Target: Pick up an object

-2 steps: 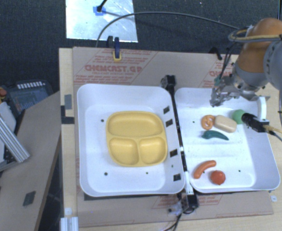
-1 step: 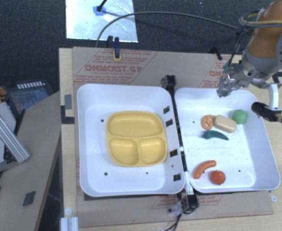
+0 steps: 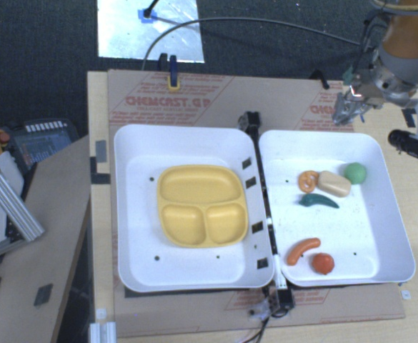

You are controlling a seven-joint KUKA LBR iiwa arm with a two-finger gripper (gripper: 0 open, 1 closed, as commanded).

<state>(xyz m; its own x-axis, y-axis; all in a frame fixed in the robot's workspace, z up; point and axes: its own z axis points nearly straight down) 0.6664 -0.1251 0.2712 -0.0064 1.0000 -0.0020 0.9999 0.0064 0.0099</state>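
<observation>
Jaws state unclear above right bin's (image 3: pixel 387 191) far rim, glossy round green ball (image 3: pixel 354 172), curved orange sausage (image 3: pixel 303 250), compartmented yellow plastic tray (image 3: pixel 200 204)

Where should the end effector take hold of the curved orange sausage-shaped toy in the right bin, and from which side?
Probably at the middle of the curved orange sausage-shaped toy, coming straight down from above, fingers closing across its narrow width. It lies flat and slanted, and the round red tomato-like toy sits close to its lower end, so the middle offers more room.
</observation>
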